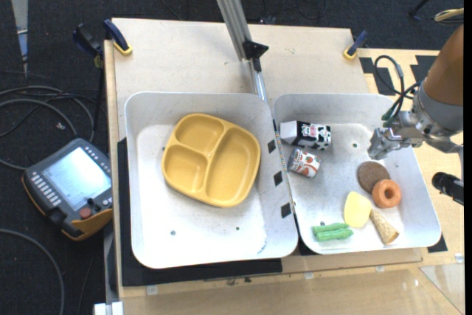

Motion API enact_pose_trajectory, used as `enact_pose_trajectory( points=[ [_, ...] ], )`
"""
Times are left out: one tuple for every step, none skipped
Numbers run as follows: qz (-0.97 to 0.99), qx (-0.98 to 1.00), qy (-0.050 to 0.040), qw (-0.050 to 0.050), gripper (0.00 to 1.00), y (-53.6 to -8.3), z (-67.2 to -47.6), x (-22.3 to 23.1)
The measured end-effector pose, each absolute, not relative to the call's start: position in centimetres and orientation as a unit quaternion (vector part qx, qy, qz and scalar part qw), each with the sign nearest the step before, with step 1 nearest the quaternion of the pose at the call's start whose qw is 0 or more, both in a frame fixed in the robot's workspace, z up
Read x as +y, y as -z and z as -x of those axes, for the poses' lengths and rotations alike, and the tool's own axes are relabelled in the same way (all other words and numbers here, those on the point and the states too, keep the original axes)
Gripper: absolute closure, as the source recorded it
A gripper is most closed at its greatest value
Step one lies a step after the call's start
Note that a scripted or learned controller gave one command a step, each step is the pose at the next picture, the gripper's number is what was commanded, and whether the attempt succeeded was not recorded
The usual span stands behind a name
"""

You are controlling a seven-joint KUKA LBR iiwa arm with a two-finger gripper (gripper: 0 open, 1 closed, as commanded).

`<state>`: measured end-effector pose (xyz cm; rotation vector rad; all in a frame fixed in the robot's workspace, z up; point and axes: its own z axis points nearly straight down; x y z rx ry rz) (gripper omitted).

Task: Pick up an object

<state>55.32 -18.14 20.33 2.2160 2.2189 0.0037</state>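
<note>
Camera view: gripper (377, 144) hovers near the right bin's (420, 232) far right edge, above the brown cookie (372, 173) and donut (386, 193); its grip can't be made out. Nothing lifted; pick not begun.

bins 2 (140, 181) (420, 181) | yellow tray 1 (212, 159) | cartons 2 (306, 133) (303, 163) | toy foods 5 (386, 193)

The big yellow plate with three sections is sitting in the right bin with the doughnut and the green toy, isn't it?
Not quite. The camera view shows the yellow plate in the left bin. The doughnut and the green toy are in the right bin.
</note>
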Motion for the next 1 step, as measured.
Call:
enact_pose_trajectory(
  points=[
    [-0.706,0.708,-0.0015,0.004,1.0,-25.67,-55.47,-18.17]
  ],
)
